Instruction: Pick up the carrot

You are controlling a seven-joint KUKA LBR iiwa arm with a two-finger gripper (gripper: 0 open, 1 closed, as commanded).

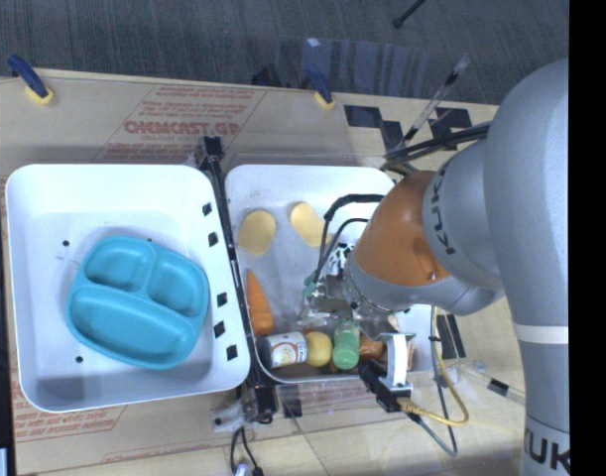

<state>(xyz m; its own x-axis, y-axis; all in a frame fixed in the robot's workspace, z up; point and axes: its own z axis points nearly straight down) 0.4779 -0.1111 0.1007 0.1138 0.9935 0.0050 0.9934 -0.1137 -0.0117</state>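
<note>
The carrot [259, 305] lies in the right bin [283, 181], tight against its left wall, a smooth orange taper with its long axis running roughly up and down the view, narrow tip toward the far side. Its near end sits just above a small bottle [286, 349] with a white label, lying on its side along the bin's near wall, next to a yellow lemon-like piece [319, 348] and a green item [346, 346].

The gripper [327, 300] hangs to the carrot's right, near it but apart, wrapped in cables under the orange band; whether it is spread or closed cannot be told. A leftward shift looks needed, and the wall probably leaves little room on that side.

Two pale yellow rounded pieces [257, 230] rest farther back. In the left bin [35, 266] sits a glossy blue divided plate [137, 299].
</note>
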